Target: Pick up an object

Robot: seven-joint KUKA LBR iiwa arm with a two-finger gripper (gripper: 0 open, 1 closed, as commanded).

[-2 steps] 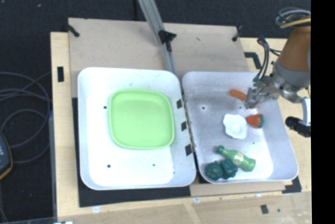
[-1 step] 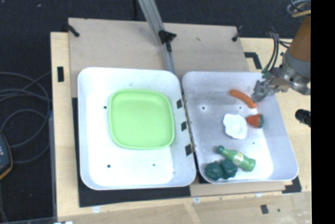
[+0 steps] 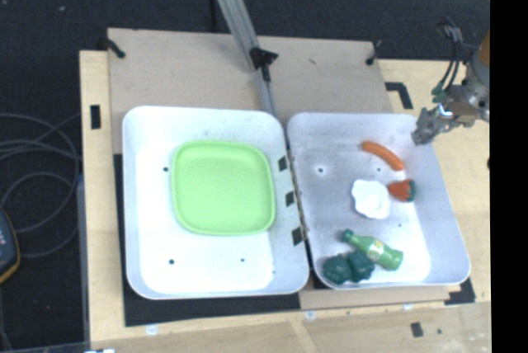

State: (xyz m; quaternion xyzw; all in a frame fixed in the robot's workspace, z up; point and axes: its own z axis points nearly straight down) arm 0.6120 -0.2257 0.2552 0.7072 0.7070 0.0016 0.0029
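A: Where do the jaws [image 3: 429, 129] sit, and how do they stand?

B: They hang at the far right corner of the right bin [image 3: 330, 141], over its rim; whether they are spread or pressed together I cannot tell, since the tip is small and dark from this height; nothing shows between them, so I judge no pick is made yet

A: What is there to pick?

B: Nearest the jaws, just below and to their left, lies an orange toy sausage [image 3: 383, 154]; further down from them is a small red piece with a green tip [image 3: 402, 190], touching or just beside a white fried-egg toy [image 3: 370, 199]; well below the jaws lies a green bottle with a yellow label [image 3: 374, 250], against a dark green lump that looks like broccoli [image 3: 348, 267]

A: Why are they all on that side?

B: The loose toys lie scattered in the bin on the arm's side, which I take for the source; the left bin [image 3: 148, 203], well apart from the jaws, carries a light green square plate [image 3: 223, 187]; both bins rest on the desk [image 3: 99, 178]

A: Which is the easiest target?

B: My guess is the sausage; it lies alone, with bare floor around it, while the others crowd in pairs
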